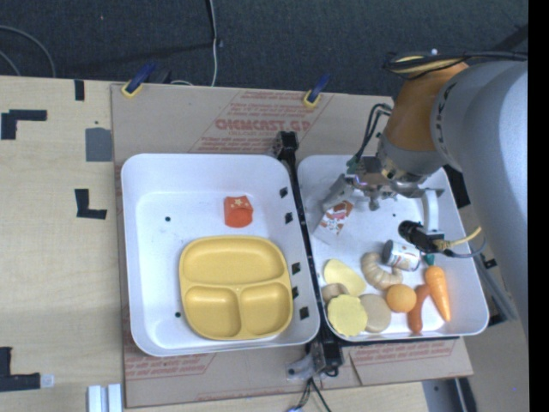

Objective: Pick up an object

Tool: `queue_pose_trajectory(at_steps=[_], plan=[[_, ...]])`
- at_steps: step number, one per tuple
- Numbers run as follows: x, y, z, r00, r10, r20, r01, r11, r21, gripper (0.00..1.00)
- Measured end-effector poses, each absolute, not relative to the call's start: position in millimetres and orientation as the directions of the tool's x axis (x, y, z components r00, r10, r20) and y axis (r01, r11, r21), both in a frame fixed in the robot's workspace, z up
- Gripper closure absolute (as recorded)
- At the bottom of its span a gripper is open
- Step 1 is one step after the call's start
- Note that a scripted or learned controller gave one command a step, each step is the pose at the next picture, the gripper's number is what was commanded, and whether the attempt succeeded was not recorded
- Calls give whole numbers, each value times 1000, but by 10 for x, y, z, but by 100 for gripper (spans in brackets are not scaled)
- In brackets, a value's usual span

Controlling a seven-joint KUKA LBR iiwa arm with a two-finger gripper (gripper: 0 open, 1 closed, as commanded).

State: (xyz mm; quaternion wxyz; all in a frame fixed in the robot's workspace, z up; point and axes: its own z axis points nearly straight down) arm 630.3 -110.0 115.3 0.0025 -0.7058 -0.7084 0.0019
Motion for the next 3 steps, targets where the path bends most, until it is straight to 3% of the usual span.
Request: queue_pose_trajectory(at_steps=[1,2,3], plan=[[5238,-1155,851,1,1000,1,1000,-1,-2,0],[5679,-1005,845,-3,1000,0,1000,3,1,0],[5668,-1005,950,-2,1000,2,1000,2,-1,100]])
